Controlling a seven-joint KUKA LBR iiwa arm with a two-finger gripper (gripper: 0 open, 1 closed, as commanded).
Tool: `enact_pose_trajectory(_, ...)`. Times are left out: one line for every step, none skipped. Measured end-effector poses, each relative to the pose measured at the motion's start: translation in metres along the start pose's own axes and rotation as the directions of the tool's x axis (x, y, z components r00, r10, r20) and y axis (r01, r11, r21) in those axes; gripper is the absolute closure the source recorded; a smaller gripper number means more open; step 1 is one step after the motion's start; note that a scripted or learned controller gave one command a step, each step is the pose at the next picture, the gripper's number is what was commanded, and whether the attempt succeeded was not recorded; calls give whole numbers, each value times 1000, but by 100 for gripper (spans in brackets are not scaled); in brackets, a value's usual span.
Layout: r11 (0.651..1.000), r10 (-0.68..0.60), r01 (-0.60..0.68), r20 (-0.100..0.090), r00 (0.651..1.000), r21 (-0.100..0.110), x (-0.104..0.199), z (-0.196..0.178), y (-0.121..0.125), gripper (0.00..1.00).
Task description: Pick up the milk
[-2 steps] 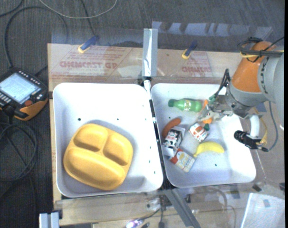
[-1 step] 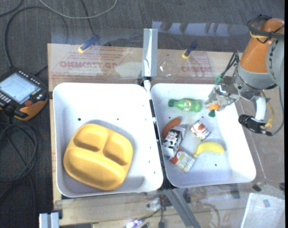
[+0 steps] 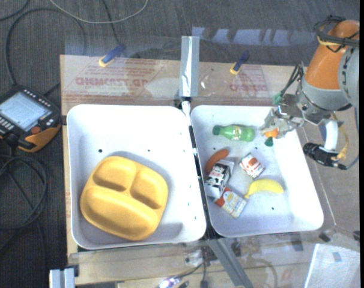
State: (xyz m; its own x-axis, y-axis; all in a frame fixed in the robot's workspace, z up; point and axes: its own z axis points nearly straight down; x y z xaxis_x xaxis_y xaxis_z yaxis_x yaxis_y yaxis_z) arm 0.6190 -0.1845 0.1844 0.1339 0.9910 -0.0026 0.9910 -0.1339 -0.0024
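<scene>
The milk [image 3: 217, 176], a small carton with black and white print, lies in the right bin [image 3: 302, 212] near its left wall, just below a red-brown sausage [image 3: 217, 158]. My gripper [image 3: 278, 123] hangs over the bin's upper right corner, well to the right of and above the milk. A small orange item [image 3: 269, 139] sits right under the gripper. I cannot tell whether the two touch.
The right bin also holds a green bottle [image 3: 235, 132], a red and white carton [image 3: 251, 165], a banana [image 3: 265, 188] and an orange box [image 3: 232, 203]. A big yellow bread-shaped block [image 3: 125, 197] fills much of the left bin [image 3: 86, 122]. A handheld controller [image 3: 23, 117] lies at the far left.
</scene>
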Motion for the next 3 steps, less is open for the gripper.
enact_pose_trajectory(1000,-2,2,0,1000,1,1,-8,0,100)
enact_pose_trajectory(1000,-4,4,0,1000,2,2,-17,0,100)
enact_pose_trajectory(999,50,-50,-2,999,1,58,-5,6,100)
